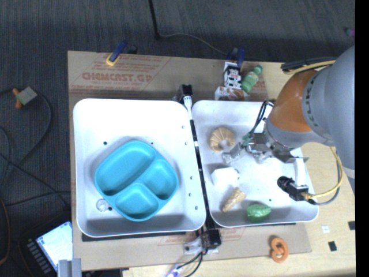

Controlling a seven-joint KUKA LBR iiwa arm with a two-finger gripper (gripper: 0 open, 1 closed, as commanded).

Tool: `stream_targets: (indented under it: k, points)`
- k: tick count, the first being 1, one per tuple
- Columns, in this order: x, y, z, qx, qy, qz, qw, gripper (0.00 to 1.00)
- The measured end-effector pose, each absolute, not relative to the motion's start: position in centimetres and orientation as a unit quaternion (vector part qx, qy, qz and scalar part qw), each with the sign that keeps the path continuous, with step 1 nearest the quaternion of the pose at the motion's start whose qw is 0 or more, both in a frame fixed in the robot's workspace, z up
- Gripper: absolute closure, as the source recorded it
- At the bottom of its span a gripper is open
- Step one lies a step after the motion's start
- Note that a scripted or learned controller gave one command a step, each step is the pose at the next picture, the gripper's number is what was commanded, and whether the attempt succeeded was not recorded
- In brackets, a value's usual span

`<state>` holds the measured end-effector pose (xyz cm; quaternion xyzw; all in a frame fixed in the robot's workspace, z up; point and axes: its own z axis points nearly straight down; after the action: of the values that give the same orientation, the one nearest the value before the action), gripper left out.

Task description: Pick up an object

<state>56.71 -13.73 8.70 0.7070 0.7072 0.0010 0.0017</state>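
Where jaws (235, 150) hover, ribbed tan shell (222, 138), white block (225, 176) below

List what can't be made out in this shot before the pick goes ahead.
- Gripper: fingers too small and blurred in the camera view to read.
- Right bin: its upper right part is hidden under the arm.
- Small toy behind the bins: too small to identify.

The two bins (86, 154) look like smooth white plastic with a slight sheen. The blue tray (136, 179) is glossy moulded plastic. The table (132, 77) is matt brown board, like cardboard or fibreboard, printed in red. The floor (57, 16) is dark ribbed carpet. The claw (249, 146) is shiny metal.
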Motion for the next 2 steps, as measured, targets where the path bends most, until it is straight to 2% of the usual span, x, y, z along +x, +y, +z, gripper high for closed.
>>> stream_targets:
  k: [1,2]
  points:
    - [50.4,-13.1,11.5,0.707,0.707,-0.0008,-0.001,0.00]
    - [48.3,-9.7,10.2,0.707,0.707,-0.0008,-0.001,0.00]
